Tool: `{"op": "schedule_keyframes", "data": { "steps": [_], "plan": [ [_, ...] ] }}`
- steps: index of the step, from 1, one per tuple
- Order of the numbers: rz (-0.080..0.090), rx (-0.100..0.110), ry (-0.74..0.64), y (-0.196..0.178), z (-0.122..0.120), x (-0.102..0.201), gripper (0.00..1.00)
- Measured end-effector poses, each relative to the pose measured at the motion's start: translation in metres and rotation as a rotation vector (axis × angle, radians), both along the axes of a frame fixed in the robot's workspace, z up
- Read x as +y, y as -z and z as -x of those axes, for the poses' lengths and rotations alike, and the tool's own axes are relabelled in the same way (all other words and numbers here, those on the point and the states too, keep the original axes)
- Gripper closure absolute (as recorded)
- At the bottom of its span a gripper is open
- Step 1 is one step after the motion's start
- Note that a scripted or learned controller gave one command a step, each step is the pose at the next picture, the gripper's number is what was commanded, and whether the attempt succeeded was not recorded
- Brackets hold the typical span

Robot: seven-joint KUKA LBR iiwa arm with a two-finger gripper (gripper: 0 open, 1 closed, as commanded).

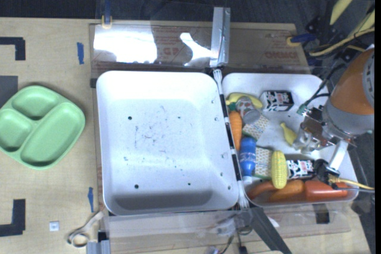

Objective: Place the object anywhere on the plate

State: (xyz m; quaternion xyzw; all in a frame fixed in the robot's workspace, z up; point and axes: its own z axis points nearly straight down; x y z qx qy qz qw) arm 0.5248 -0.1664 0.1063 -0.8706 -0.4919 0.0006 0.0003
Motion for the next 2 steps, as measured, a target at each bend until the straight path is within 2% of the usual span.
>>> {"op": "schedule_keyframes", "data": {
  "steps": [1,2],
  "plan": [
    [0.0,0.001,0.259,-0.078,-0.027,0.131,1.0],
    [0.0,0.005,0.538,-0.077,0.044,0.136,1.0]
  ]
}}
